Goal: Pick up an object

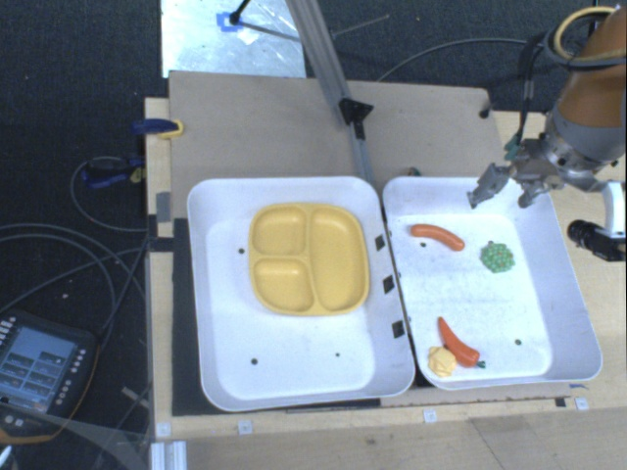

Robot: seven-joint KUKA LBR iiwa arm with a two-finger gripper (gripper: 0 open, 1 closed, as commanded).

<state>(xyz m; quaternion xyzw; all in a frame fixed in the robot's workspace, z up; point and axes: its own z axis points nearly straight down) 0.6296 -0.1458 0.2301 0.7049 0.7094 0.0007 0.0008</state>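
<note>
The right bin (549,262) holds four candidates for the pick: a sausage (437,236) near the upper left of the bin floor, a bunch of green grapes (498,257) just right of it, and, at the lower edge, a carrot (458,343) lying at a slant with its tip touching a small yellow piece (442,361), possibly corn or a pepper; too small to tell.

The sausage and the grapes each lie apart from other items and from the walls, so either should leave room for fingers on both sides. The carrot and the yellow piece touch each other and sit close to the bin's lower-left corner, a harder approach in my judgement.

The sausage is orange-red, slim, slightly curved, lying nearly level across the view. The grapes form a rounded, knobbly green cluster.

The gripper (509,190) hangs over the upper edge of the right bin, above and between the sausage and the grapes. Its two fingers stand spread apart with nothing between them. Nearest targets: sausage or grapes.

The left bin (220,292) carries a yellow divided plate (308,258) with three compartments, lying flat near its centre, well apart from the gripper.
</note>
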